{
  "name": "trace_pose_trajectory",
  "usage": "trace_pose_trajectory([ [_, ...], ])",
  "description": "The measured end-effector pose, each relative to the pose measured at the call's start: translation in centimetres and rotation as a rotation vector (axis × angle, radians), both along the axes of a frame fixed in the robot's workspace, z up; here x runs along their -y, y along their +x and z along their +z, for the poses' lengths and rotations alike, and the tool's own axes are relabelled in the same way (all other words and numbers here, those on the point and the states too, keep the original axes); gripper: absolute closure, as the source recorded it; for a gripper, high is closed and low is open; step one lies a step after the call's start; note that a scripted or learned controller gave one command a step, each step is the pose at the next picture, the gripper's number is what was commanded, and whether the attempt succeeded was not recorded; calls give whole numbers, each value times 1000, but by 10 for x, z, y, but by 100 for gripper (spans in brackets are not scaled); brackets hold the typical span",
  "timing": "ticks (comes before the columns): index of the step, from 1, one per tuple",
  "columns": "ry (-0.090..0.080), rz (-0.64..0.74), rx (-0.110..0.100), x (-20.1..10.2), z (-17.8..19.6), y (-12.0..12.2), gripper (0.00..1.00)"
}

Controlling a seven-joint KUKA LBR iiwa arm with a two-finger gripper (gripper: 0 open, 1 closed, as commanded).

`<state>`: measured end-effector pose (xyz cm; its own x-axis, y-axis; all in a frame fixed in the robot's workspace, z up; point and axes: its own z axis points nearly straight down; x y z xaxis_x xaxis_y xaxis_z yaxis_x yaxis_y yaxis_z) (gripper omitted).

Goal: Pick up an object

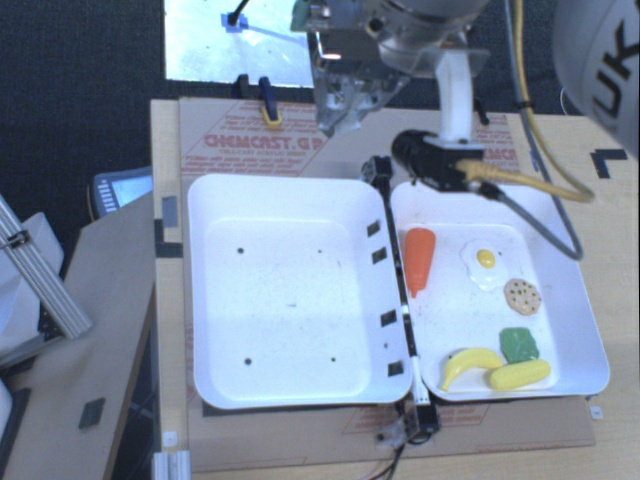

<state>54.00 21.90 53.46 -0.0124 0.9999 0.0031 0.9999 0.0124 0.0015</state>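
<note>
The right bin [583, 320] holds several toy foods. An orange carrot [418, 258] lies near its left wall, with a fried egg [484, 264] and a round cookie [521, 295] to its right. A green piece [518, 343], a yellow banana [467, 364] and a yellow oblong piece [520, 374] lie along the front. My gripper [338, 116] hangs high over the bench behind the far edge of the left bin [290, 298], well away from all of them. I see nothing in it.
A black divider strip [392, 268] runs between the two bins. A yellow and black clamp [268, 103] sits on the board behind the left bin. A yellow cable [535, 183] trails over the right bin's far edge.
</note>
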Motion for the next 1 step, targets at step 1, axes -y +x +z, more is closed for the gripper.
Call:
trace_pose_trajectory([
  [1, -2, -7, -1, 6, 0, -23, 100],
])
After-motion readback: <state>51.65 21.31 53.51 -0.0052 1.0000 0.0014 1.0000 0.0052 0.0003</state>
